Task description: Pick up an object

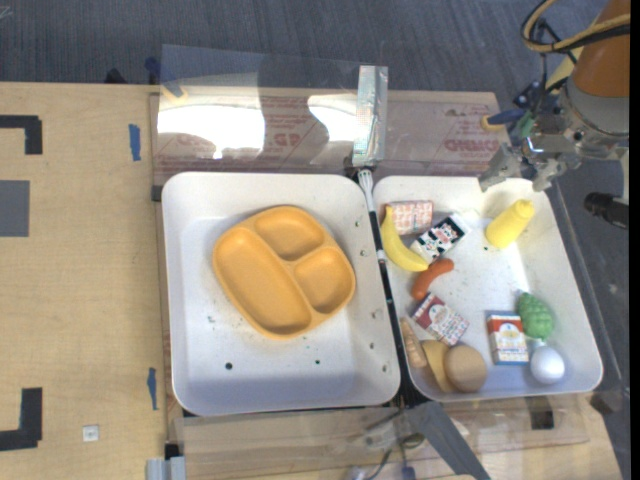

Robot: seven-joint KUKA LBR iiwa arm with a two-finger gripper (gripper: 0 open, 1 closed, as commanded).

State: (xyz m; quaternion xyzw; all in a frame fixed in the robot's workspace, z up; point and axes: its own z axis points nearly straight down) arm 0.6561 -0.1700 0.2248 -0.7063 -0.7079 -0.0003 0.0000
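The right bin holds several small items. A yellow bottle lies at its far right and a banana along its left wall. Between them are a pink box, a black-and-white carton and an orange sausage. Nearer the front lie a red-and-white packet, a brown roll, a small red carton, a green lumpy toy and a white egg. My gripper hangs over the bin's far right corner, just above the yellow bottle, open and with nothing between its fingers.
In the left bin sits a yellow divided plate. A clear plastic wall stands behind the bins. The divider between the bins runs close to the banana. Wooden bench lies to the left.
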